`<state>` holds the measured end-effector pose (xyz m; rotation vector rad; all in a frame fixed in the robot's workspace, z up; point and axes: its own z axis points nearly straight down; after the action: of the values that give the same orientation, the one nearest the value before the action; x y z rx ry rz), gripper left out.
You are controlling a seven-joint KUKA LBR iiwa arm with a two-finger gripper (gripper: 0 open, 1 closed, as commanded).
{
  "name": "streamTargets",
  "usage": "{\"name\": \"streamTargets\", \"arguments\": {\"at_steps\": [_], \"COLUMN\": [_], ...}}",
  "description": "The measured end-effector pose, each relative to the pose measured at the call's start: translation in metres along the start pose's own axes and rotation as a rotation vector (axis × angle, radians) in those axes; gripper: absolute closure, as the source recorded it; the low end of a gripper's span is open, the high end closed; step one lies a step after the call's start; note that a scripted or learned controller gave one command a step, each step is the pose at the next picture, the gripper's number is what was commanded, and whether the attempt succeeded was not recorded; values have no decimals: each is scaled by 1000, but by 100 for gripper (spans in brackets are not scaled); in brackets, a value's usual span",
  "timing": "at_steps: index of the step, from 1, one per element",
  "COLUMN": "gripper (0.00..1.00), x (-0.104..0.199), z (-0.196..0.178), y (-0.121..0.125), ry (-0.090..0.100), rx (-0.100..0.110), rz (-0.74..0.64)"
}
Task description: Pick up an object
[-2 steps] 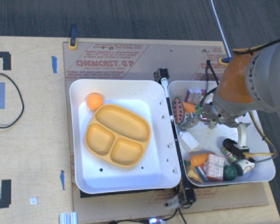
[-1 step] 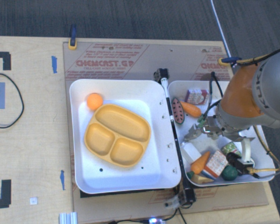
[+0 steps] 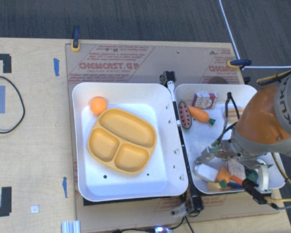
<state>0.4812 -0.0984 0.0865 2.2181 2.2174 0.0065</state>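
Camera view from above shows us two shallow white bins side by side on the pale wooden worktop (image 3: 29, 149). We see the arm (image 3: 269, 118), grey with its orange band, coming in from the right and bending down over the right bin (image 3: 184, 125), where the hand (image 3: 211, 155) hangs low over the bin's near half. Its metal fingers (image 3: 205, 154) look spread apart and we see nothing between them. Just below the hand lies a white block (image 3: 206, 171), and beside that, toward the near right corner, a small cluster of toys with orange, red and green parts (image 3: 230, 176), which we cannot make out singly because the wrist partly covers them. At the far end of the right bin we see a toy carrot (image 3: 200, 114) with a green tip, a dark watermelon slice (image 3: 185, 116) just left of it by the bin wall, and a small pink-and-white box (image 3: 204, 100) behind the carrot. In the left bin (image 3: 82, 144) we find a yellow divided plate (image 3: 121, 140) with three compartments lying flat, and an orange ball (image 3: 98, 105) near the far left corner, just beside the plate's rim but apart from it
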Motion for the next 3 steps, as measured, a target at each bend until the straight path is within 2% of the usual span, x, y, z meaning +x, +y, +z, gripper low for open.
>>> {"name": "streamTargets", "arguments": {"at_steps": [1,2,3], "gripper": [100,100,0], "x": [-1,60,59], "z": [-11,-99,-98], "y": [2,42,42], "ry": [-3,2,1], "rx": [-8,4,5], "rz": [1,-2,-2]}}
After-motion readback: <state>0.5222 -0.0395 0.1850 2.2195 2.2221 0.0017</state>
